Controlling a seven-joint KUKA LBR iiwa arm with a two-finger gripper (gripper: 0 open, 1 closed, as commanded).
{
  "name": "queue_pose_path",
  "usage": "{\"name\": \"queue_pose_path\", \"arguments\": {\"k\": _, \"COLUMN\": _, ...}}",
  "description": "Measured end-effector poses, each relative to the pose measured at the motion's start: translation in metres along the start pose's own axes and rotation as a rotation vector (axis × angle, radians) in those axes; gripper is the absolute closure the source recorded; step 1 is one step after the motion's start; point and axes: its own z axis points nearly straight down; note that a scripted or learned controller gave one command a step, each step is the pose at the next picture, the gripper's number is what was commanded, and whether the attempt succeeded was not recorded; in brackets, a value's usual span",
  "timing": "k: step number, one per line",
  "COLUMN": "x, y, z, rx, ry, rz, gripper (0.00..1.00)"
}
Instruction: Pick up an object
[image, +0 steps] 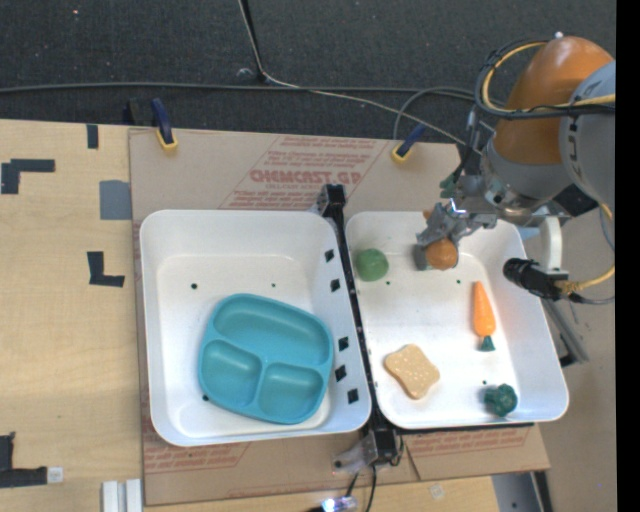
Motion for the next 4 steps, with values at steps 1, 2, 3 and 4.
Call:
{"name": "queue_pose_path", "arguments": {"k": 1, "x": 0.052, "y": -0.025, "z": -0.005, "rx": 0.005, "ry": 0.001, "rz": -0.004, "gripper": 1.00}}
{"name": "queue_pose_path", "arguments": {"k": 2, "x": 0.109, "y": -0.047, "z": -0.009, "rx": 0.006, "ry": 0.002, "rz": -0.005, "gripper": 1.00}}
{"name": "queue_pose_path", "arguments": {"k": 3, "x": 0.159, "y": -0.065, "z": -0.013, "rx": 0.006, "ry": 0.001, "rz": -0.004, "gripper": 1.00}}
{"name": "queue_pose_path", "arguments": {"k": 4, "x": 0.205, "y": -0.088, "z": -0.011, "rx": 0.007, "ry": -0.001, "rz": -0.003, "gripper": 1.00}}
